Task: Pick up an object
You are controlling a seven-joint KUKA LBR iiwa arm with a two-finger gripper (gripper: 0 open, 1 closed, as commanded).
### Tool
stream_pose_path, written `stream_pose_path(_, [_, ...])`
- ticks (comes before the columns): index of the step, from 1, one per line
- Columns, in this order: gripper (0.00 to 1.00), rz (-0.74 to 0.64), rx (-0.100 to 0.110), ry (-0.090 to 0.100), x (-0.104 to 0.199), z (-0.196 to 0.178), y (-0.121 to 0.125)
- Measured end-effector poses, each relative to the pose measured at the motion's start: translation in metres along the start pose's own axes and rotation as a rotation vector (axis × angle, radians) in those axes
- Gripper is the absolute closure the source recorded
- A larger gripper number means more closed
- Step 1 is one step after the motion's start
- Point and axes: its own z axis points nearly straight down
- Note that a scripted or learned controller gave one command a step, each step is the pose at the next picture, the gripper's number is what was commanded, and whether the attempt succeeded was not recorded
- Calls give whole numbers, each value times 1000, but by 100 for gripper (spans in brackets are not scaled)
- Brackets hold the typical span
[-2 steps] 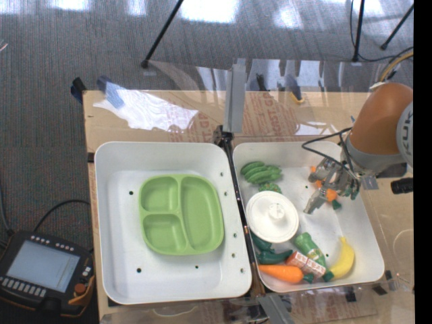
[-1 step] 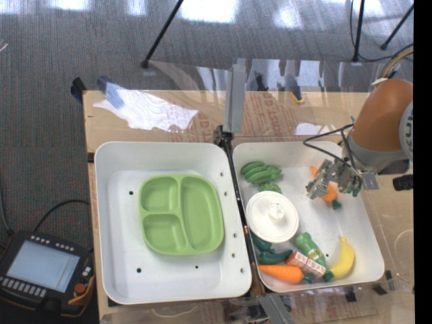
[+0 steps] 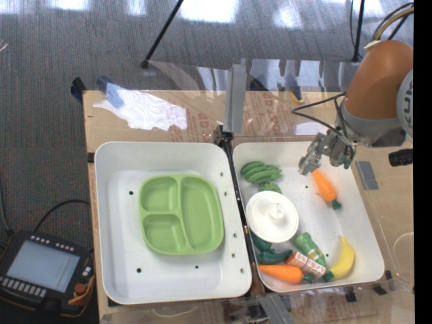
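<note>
My gripper [image 3: 328,159] hangs over the back right part of the right bin [image 3: 361,214], open, with nothing between its fingers. Just below it in the view lies a small orange carrot [image 3: 325,186], apart from the fingertips. The same bin holds green pea pods [image 3: 262,173] at the back left, a round white lid [image 3: 272,216] in the middle, a second carrot [image 3: 283,273], a green bottle with a red label [image 3: 309,252] and a yellow banana [image 3: 343,258] along the front. A dark green item [image 3: 268,254] lies partly under the lid.
The left bin [image 3: 115,235] bears a green divided plate [image 3: 181,214]. A metal post [image 3: 235,100] rises behind the seam between the bins. Crumpled plastic [image 3: 145,110] lies on the bench at the back left. A teach pendant [image 3: 40,268] sits on the floor.
</note>
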Motion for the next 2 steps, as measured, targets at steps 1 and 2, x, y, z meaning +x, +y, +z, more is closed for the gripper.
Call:
stream_pose_path(1, [100, -168, 4, 18, 57, 78, -67])
stream_pose_path(2, [0, -168, 3, 12, 55, 76, -66])
